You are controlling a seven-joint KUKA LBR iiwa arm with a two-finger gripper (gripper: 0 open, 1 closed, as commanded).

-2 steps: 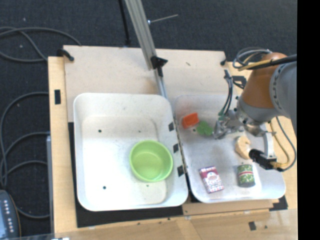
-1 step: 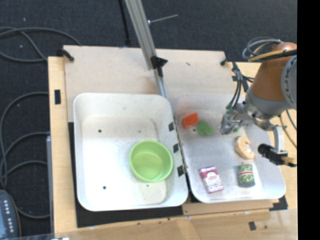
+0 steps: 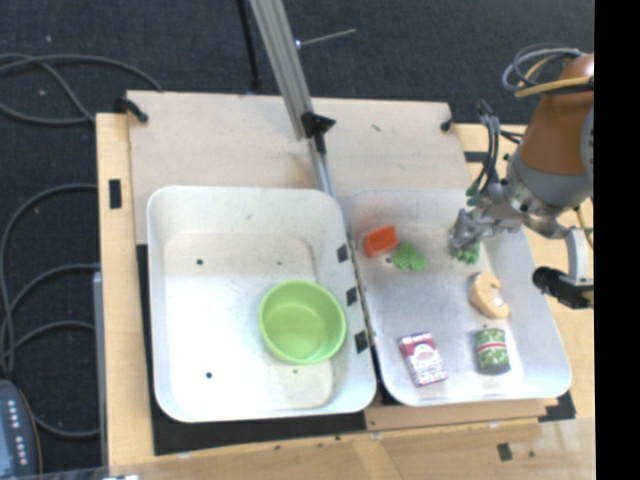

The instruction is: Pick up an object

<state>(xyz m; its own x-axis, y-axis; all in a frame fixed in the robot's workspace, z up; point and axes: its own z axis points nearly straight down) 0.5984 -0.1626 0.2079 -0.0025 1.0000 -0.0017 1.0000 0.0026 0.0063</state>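
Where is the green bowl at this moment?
The green bowl sits in the left bin, toward its front right corner, close to the wall shared with the right bin.

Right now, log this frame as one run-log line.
gripper: low in right bin, over small green object | grasp: unconfirmed | left bin: green bowl | nearby: orange block

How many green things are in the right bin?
3: a green lump mid-bin beside the orange block, a green piece under the tool, and a green can near the front.
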